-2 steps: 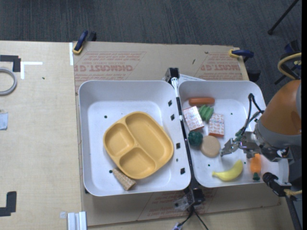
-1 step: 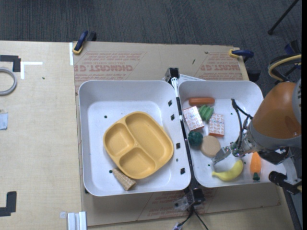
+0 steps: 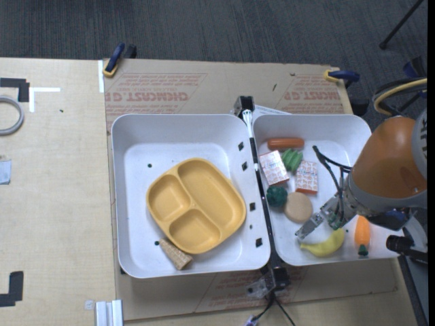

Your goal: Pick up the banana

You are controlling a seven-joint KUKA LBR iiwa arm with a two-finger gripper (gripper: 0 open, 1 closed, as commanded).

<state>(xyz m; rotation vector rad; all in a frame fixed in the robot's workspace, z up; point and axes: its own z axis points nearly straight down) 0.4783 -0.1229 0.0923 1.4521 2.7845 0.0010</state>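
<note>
In the left bin sits a yellow three-compartment plastic plate [image 3: 196, 205]. In the right bin, the curved yellow plastic banana [image 3: 325, 244] lies at the front wall, long axis roughly nine-to-three. The metal two-finger gripper [image 3: 308, 229] hovers just at its eleven o'clock, slightly parted, holding nothing. A tan round cookie [image 3: 298, 208] crowds at twelve, an orange carrot [image 3: 363, 233] at three.

The banana [image 3: 325, 244] is yellow, curved and small. It lies flat on the floor of the right bin [image 3: 319, 129], near the front wall toward the bin's front right corner. Its long axis runs roughly left to right, with the right end raised slightly upward.
</note>
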